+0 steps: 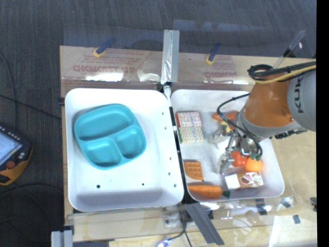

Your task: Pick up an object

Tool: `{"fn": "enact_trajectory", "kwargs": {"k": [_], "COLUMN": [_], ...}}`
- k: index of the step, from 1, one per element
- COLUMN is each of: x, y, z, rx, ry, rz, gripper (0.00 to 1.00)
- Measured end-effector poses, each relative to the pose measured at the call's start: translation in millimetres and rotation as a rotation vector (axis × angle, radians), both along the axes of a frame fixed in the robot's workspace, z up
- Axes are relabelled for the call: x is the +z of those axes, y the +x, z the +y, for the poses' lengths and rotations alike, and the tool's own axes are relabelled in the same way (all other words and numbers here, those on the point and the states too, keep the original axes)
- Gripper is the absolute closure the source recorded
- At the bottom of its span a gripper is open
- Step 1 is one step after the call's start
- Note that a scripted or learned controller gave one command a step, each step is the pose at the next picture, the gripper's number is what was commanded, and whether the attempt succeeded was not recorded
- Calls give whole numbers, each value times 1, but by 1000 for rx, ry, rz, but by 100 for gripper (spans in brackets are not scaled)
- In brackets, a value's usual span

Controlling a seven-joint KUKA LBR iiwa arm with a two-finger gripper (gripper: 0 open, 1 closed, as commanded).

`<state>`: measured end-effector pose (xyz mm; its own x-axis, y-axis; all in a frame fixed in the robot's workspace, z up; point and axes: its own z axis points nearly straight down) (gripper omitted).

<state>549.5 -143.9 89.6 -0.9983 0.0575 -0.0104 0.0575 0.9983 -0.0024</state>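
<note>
The right bin (272,187) holds several small things. A patterned box (188,126) lies at its upper left, a waffle piece (193,170) below that, and a carrot (205,191) along the front wall. A red tomato (237,159), an orange fruit (253,164) and a small printed carton (244,180) cluster at the lower right. My gripper (226,149) reaches down into this bin just left of the tomato. It looks open, with one finger toward the back and one toward the front, and nothing shows between them. An orange item (226,116) lies partly hidden behind the wrist.
The left bin (123,189) carries a teal divided plate (109,135). A metal divider (170,50) stands between the bins at the back. Black cables (267,71) loop over the arm's orange band (267,104). A handheld device (10,153) sits off the bench at far left.
</note>
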Motion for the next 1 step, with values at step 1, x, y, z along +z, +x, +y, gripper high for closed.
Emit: {"fn": "enact_trajectory", "kwargs": {"k": [1], "x": [0], "y": [100], "z": [14], "rx": [139], "ry": [-2], "rz": [-5], "gripper": [0]}}
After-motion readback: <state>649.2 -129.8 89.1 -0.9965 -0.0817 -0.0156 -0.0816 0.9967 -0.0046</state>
